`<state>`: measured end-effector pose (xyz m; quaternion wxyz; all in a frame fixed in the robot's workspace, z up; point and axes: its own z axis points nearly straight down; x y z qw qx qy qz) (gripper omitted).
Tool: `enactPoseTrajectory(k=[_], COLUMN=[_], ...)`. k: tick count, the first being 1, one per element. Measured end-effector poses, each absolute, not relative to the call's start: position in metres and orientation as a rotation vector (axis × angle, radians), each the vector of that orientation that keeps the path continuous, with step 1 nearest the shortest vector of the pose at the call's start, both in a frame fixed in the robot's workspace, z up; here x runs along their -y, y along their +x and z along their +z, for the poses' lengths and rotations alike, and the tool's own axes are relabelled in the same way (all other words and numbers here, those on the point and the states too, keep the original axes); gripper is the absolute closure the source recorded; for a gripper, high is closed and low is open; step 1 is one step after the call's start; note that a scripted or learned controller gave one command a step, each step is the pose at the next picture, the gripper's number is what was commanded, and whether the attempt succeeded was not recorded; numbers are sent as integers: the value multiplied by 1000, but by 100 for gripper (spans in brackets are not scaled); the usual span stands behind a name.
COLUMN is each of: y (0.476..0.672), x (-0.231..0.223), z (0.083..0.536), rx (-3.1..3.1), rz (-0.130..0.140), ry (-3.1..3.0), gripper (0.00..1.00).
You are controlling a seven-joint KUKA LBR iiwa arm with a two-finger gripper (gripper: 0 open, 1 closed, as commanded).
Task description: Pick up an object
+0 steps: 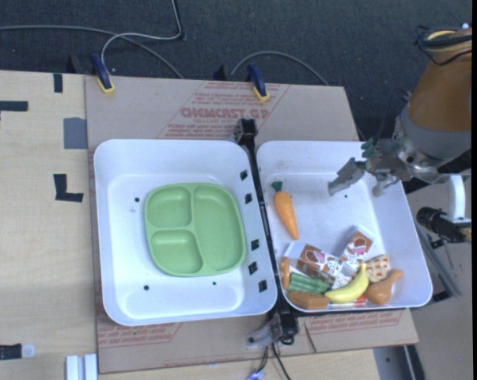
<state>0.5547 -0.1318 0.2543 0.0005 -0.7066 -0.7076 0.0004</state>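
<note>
In the right bin: we see a lone toy carrot, left side.
Handling: we judge it light, stiff, slick; pinch mid-body.
Gripper: spread, empty, hovering above.

Right bin top half open w/ carrot alone; toys crowd bottom.

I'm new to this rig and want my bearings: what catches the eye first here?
The green plate in the left bin. Then the carrot lying alone in the right bin, with a pile of toy food at that bin's near corner. The gripper hovers over its far right side.
</note>
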Motion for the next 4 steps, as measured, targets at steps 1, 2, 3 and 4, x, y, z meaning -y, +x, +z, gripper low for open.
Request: enactPoseTrajectory(k=[1,2,3,4], y=[593,597,597,574], x=[80,93,94,48], z=[183,86,96,193], rx=[2222,2224,2225,2224], rz=[2,-2,0,-1], ry=[-2217,-2221,-2223,-2219], gripper=[0,0,100,100])
